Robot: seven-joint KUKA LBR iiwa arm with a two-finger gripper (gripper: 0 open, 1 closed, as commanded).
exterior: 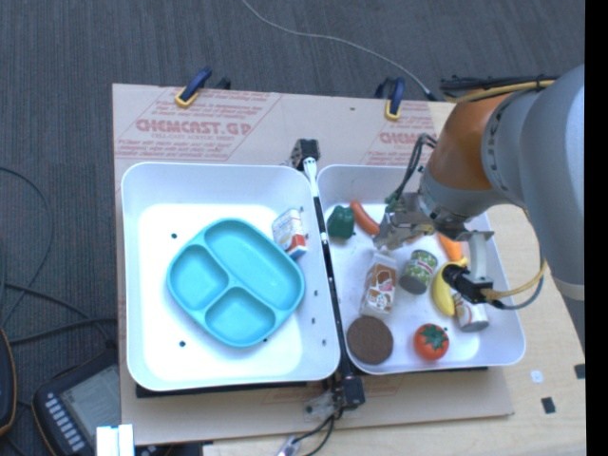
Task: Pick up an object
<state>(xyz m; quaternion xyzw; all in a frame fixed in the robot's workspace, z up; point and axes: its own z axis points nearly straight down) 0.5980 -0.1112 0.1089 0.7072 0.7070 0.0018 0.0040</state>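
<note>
My gripper (pixel 391 230) hangs low over the middle of the right bin (pixel 503 350), on the end of the grey arm with the orange band. It sits just right of an orange carrot (pixel 365 218) and a green pepper (pixel 339 221). Just below it lie a brown-and-white packet (pixel 380 288) and a small green-labelled can (pixel 419 270). A banana (pixel 443 294), a silver can (pixel 470 313), a tomato (pixel 430 341) and a brown disc (pixel 369 339) lie nearer the front. I see no object lifted off the bin floor.
The left bin (pixel 142 255) holds a blue divided plate (pixel 236 281) and a small carton (pixel 291 232) by the divider. An orange piece (pixel 452 248) lies beside the arm's wrist. Yellow clamps (pixel 194 87) hold the board at the back.
</note>
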